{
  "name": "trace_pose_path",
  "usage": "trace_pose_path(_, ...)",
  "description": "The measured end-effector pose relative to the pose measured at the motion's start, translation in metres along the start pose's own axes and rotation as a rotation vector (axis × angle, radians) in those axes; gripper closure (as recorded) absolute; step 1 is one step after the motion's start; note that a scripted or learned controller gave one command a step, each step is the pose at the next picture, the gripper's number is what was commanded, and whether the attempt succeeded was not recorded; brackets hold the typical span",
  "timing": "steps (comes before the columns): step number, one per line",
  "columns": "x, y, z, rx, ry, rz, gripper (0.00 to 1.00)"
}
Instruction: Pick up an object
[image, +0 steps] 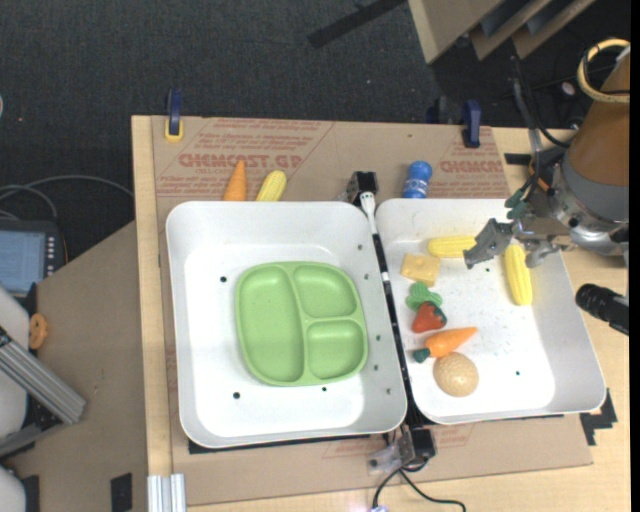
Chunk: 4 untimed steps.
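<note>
The right bin (560, 395) holds several toy foods: a yellow corn cob (450, 245), a pale yellow wedge (420, 268), a red strawberry (429, 317) under a green piece (421, 295), an orange carrot (448, 341), a tan round ball (456, 375) and a long yellow piece (518, 278). My gripper (515, 248) hangs over the bin's upper right, open. Its fingers stand on either side of the top end of the long yellow piece. Nothing is held between them.
The left bin (200, 300) holds a green divided plate (300, 322). Behind the bins, a small carrot (235, 182), a yellow piece (271, 185), a black item (361, 184) and a blue bottle (418, 179) lie on the board. Clamps sit at the back edge.
</note>
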<state>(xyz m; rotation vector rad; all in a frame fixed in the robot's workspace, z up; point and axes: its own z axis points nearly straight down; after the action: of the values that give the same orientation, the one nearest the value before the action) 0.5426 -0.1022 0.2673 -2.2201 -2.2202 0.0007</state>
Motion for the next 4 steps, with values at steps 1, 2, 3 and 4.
trace_pose_path(1,-0.083,-0.047,0.104,0.011,-0.001,0.011,0.00)
trace_pose_path(2,-0.039,0.031,0.186,-0.006,-0.001,-0.005,0.00)
trace_pose_path(3,0.014,-0.026,0.183,0.006,0.004,-0.003,0.00)
trace_pose_path(4,0.010,-0.023,0.172,-0.003,-0.002,0.002,1.00)
